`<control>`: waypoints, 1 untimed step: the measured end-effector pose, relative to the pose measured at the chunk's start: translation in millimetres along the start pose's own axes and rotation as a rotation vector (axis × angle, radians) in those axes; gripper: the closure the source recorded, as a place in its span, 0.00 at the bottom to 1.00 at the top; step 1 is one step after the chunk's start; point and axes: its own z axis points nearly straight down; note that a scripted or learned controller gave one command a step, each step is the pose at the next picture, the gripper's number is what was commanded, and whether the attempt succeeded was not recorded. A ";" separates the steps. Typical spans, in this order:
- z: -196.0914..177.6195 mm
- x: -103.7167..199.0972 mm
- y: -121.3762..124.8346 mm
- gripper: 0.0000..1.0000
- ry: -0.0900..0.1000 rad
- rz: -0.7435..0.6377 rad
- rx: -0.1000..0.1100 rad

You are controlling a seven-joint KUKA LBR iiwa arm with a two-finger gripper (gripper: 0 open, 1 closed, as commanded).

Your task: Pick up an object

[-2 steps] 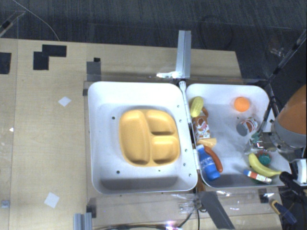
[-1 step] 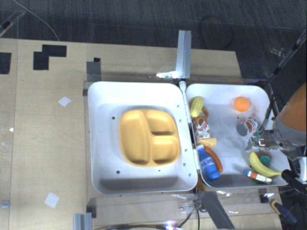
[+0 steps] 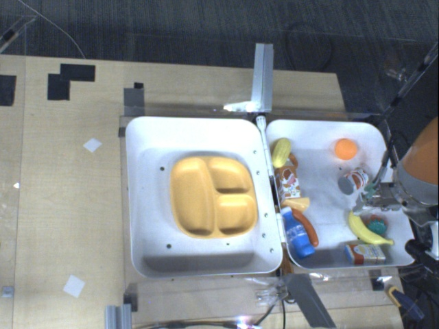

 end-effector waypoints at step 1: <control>0.3 0.2 -0.1 0.00 0.000 0.000 0.001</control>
